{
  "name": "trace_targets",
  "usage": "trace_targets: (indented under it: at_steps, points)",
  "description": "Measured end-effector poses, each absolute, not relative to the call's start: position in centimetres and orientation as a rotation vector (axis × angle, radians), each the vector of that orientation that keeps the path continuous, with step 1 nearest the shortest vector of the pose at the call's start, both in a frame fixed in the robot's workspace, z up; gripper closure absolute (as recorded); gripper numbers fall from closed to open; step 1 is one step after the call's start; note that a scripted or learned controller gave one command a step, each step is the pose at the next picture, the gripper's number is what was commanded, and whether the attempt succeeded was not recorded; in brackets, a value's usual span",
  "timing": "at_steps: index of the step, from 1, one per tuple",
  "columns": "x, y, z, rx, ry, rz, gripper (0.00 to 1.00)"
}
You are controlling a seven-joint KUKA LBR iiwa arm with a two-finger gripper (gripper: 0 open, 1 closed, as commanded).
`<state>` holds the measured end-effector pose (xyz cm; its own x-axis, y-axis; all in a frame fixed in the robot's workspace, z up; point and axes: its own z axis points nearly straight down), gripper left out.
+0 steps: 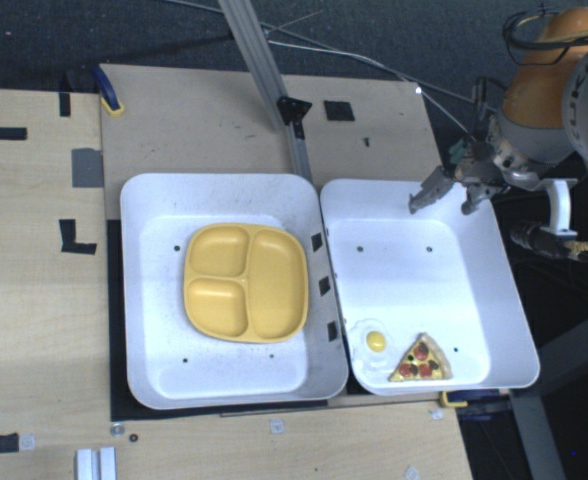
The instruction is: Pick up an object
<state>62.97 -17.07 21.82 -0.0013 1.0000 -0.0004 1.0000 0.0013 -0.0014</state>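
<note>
cam: single, fixed overhead | aim: down at a slant onto bench point(224, 438) | range: mid, both bins whole in frame | left bin point(144, 268) picture-left, right bin point(494, 298) picture-right | arm point(544, 88) enters far right

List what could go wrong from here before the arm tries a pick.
1. The pizza slice and fried egg lie flat against the right bin's near wall, so the fingers may scrape the wall or slide over them.
2. The open pincer hovers at the far rim, well away from both, so a straight descent would likely close on nothing.
</note>
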Motion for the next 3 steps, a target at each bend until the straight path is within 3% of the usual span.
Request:
trace_targets:
  at_steps: [2,3]
  points:
    - [63.2,-17.8,10.8,-2.216,-2.22,0.008,0.0]
    - [63.2,-17.7,8.4,-2.219,-2.225,0.003,0.0]
